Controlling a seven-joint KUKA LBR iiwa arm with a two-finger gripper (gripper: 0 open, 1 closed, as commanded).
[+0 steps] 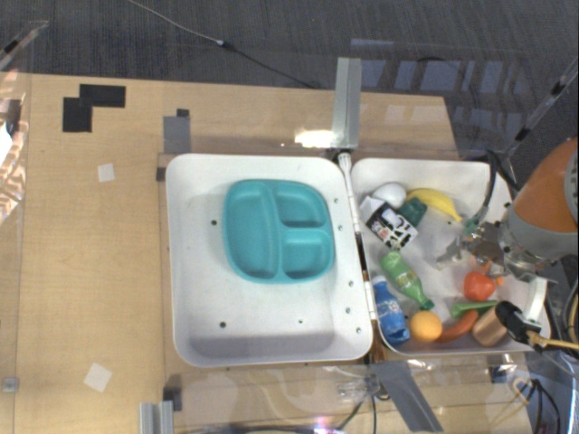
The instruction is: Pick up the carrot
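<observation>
Carrot lying in right bin, lower right of frame, between orange and cork-like cylinder | gripper hovering just above tomato, up-right of carrot | pincer state: cannot tell | teal tray sitting in left bin.
</observation>
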